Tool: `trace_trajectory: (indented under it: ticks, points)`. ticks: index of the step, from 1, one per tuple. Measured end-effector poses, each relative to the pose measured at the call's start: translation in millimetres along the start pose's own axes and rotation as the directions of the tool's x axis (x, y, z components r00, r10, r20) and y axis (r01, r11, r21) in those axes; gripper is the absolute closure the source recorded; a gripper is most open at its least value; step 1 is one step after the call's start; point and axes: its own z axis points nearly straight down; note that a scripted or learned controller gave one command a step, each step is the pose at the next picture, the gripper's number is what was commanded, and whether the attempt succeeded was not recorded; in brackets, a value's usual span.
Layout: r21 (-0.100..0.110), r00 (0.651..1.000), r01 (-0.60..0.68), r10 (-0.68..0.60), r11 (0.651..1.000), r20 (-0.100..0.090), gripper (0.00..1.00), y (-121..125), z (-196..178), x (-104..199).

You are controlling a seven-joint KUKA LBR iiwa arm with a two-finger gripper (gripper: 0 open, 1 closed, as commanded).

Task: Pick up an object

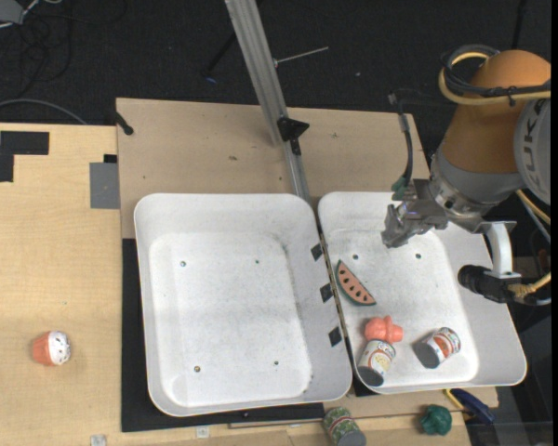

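Far left on my feed, a small orange-and-white ball (pixel 51 348) sits on the wooden bench, well apart from the bins. Next comes the left bin (pixel 225 305). In the right bin (pixel 488 342) I see a watermelon-slice toy (pixel 354 284) by the divider, a pink toy (pixel 383 329) touching a small can (pixel 378 356), and another can (pixel 438 346) beside them. The gripper (pixel 400 223) hovers over that bin's far part; whether it is open or closed, I cannot tell.
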Motion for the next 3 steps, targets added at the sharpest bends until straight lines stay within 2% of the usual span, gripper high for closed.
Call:
trace_trajectory:
  ticks: [1,3]
  points:
    - [0.000,1.000,0.000,0.000,1.000,-0.001,1.00,10.9,0.6,49.4]
    - [0.000,1.000,0.000,0.000,1.000,0.000,1.00,59.1,26.3,149.5]
